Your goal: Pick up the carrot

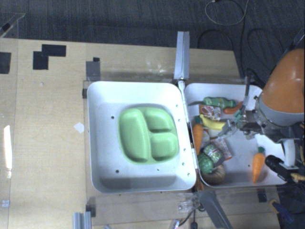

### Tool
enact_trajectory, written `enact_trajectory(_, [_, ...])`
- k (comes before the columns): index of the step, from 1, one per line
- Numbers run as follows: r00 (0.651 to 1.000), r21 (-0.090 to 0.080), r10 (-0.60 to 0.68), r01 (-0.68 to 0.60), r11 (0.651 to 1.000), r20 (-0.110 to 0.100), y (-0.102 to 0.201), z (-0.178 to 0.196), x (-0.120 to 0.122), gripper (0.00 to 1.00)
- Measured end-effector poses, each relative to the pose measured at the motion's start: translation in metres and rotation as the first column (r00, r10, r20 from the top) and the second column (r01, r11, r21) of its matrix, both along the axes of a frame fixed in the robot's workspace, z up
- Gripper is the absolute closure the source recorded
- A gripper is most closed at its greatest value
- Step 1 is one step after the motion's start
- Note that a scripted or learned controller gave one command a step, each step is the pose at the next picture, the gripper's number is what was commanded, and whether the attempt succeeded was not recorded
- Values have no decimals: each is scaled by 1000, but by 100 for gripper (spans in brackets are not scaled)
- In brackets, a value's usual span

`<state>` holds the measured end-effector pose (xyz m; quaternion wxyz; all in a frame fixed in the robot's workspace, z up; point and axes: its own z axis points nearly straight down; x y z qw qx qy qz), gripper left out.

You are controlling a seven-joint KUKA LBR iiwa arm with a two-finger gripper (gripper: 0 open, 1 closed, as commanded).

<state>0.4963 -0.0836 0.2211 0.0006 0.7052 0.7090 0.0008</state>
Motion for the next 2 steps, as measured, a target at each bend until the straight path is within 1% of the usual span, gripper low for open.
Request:
enact_trajectory(1, [971, -1, 240, -240, 971, 1, -87, -85, -8, 0])
enact_trajectory(2, [947, -2, 320, -320, 947, 10, -110, -131, -5, 0])
